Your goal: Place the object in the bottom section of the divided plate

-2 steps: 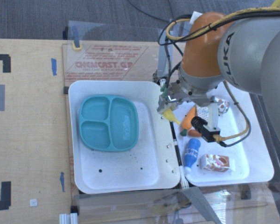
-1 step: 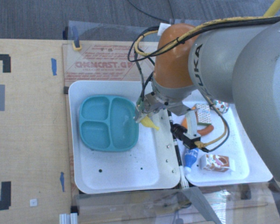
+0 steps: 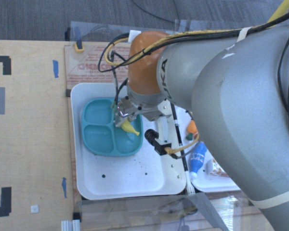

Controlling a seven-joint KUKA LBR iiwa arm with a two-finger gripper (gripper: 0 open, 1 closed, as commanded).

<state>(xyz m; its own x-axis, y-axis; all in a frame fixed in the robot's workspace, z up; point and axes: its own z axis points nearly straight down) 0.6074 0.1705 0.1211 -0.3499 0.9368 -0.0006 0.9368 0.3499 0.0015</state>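
1 gripper (image 3: 123,120), mine: over the right part of the teal divided plate (image 3: 100,134); I cannot tell how it stands. 1 yellow object (image 3: 130,128): just below the tip, over the plate's right section. 1 blue bottle (image 3: 198,158): in the right bin (image 3: 216,186).

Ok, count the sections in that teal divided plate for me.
3 sections show on the teal plate: one at the upper left, one at the lower left, and a long one on the right, where a yellow object sits under the gripper. The arm may hide more.
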